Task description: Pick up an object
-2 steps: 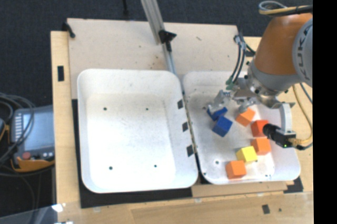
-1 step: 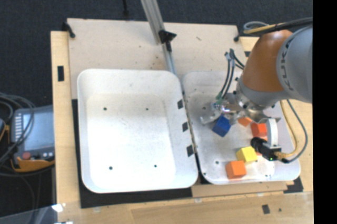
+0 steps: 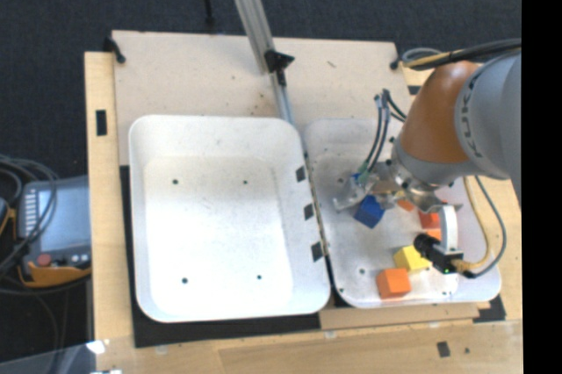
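My gripper [image 3: 363, 190] hangs low over the right bin [image 3: 344, 276], near its middle. A blue block [image 3: 370, 212] lies just below and to the right of the gripper, close to it or touching it; I cannot tell which. A yellow block [image 3: 408, 258] and an orange block [image 3: 394, 282] rest near the bin's front. A small orange-red piece [image 3: 430, 221] peeks out by the wrist, partly hidden by the arm.
The left bin [image 3: 149, 293] sits beside the right one, their walls meeting at the middle. A slanted aluminium post [image 3: 248, 2] runs from the top down to the bins' back edge. Cables hang around the wrist [image 3: 383, 131].
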Motion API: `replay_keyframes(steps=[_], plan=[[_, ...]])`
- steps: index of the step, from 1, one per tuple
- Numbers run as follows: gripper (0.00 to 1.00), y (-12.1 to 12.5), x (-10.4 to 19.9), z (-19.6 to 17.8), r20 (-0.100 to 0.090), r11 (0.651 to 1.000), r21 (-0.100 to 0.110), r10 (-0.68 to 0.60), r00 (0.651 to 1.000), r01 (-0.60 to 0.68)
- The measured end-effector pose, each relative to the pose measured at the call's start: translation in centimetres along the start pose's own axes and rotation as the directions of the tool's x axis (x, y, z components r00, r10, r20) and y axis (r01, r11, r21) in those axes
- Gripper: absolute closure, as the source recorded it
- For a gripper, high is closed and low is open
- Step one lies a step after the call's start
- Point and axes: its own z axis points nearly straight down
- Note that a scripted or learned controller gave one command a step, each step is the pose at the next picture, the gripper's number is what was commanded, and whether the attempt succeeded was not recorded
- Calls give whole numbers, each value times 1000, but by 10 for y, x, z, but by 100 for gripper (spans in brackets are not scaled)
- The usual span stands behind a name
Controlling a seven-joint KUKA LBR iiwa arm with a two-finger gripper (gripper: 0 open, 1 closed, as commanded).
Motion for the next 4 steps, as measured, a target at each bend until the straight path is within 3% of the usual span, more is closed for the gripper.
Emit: replay_keyframes(steps=[1,2,3,4], plan=[[100,2,-2,-10,2,1000,-6,9,1000,-9],[100,9,-6,-55,-3,1000,9,-1,1000,1],[100,11,-8,-92,-3,1000,8,-2,1000,2],[100,24,38,-86,-4,1000,12,-5,1000,5]])
